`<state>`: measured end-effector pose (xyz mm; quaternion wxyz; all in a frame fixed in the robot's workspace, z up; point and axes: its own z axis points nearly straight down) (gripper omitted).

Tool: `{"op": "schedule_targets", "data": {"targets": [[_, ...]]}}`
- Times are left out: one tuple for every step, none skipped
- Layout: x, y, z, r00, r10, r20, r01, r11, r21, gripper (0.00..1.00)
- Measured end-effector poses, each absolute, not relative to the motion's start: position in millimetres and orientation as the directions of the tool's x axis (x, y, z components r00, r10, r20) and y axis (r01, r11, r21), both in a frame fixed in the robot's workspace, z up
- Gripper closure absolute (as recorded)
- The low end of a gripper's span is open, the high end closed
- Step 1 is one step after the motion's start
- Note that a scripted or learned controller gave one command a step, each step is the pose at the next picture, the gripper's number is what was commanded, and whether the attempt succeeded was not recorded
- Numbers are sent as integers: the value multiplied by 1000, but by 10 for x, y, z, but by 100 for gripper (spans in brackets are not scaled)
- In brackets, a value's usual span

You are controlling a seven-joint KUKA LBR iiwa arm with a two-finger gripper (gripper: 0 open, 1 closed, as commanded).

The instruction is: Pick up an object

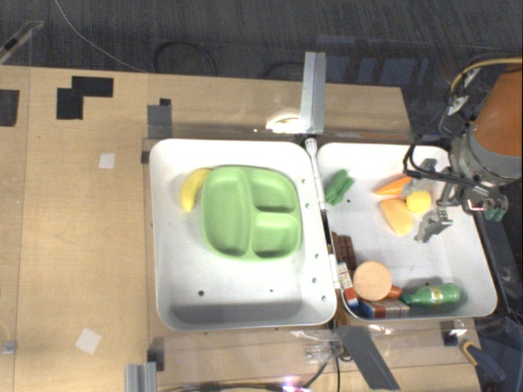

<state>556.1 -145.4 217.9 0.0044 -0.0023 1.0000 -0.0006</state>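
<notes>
Out at the far left the wooden bench (73, 243) lay bare but for black patches (82, 95) up at ten o'clock. Moving in, the left bin (176, 300) carried a green divided plate (249, 211) dead in its middle, three compartments showing, and a yellow banana (193, 188) lay tucked against the plate's nine o'clock edge, touching it. Across the metal divider (313, 96) at twelve o'clock between the bins, the right bin (482, 292) was the busy one. At its eleven o'clock, just beside the dividing wall, lay a small green item (338, 186), tilted. Down at seven o'clock a brown block (344, 251) sat against the wall, with a round tan disc (373, 280) just beside it at six o'clock, and a green bottle (431, 295) lay on its side along the bin's near edge at five o'clock. Up at one o'clock sat the cluster: an orange wedge (392, 187), a yellow ball (418, 202) and a pale orange piece (397, 216), all touching or nearly so. And there was the gripper (433, 225), at three o'clock of that cluster, just beside the yellow ball, hanging over bare bin floor; nothing sat between its fingers, and whether they were spread or closed I could not tell. The grey arm (490, 149) with its orange band (500, 117) came in from the right.
</notes>
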Motion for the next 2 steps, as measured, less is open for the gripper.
{"op": "schedule_targets", "data": {"targets": [[6366,-1313,1003,-973,-233,-3,-233,973,2,0],[5853,-1274,899,-985,-175,-14,-175,985,-3,0]]}}
